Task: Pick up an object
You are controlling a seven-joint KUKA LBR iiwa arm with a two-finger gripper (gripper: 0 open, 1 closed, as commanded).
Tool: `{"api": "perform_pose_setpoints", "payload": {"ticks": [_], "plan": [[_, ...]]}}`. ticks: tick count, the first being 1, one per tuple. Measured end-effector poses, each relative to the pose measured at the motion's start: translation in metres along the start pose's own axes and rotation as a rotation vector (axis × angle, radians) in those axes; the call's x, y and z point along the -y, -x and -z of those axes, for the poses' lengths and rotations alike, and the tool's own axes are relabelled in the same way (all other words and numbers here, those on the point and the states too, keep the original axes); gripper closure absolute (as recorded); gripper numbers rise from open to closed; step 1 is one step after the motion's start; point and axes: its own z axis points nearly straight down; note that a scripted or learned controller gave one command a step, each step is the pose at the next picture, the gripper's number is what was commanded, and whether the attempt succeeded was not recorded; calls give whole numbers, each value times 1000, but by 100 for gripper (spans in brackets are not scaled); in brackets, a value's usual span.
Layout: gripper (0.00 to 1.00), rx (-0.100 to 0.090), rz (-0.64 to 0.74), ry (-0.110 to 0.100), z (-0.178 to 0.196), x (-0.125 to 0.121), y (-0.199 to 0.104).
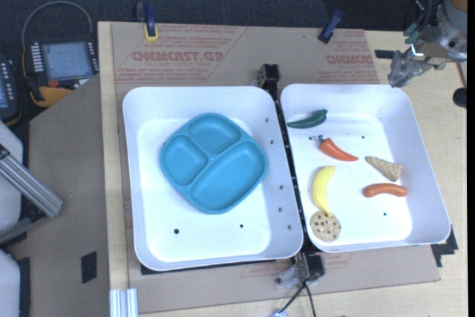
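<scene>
1. Fingers on the gripper (401,76): apart or together, I cannot tell; it hovers above the right bin's (427,182) far corner
2. Banana (322,188) lies near that bin's left wall, just above the cookie (325,226)
3. Looks like light, smooth, stiff toy plastic; a pinch across its narrow middle seems best

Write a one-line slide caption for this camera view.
Gripper hovers beyond the right bin of toy food; blue divided plate sits in the left bin.
</scene>
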Motion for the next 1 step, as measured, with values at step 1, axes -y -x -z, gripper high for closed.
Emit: {"api": "perform_pose_setpoints", "payload": {"ticks": [1], "plan": [[100, -5, 5, -9, 2, -2, -58]]}}
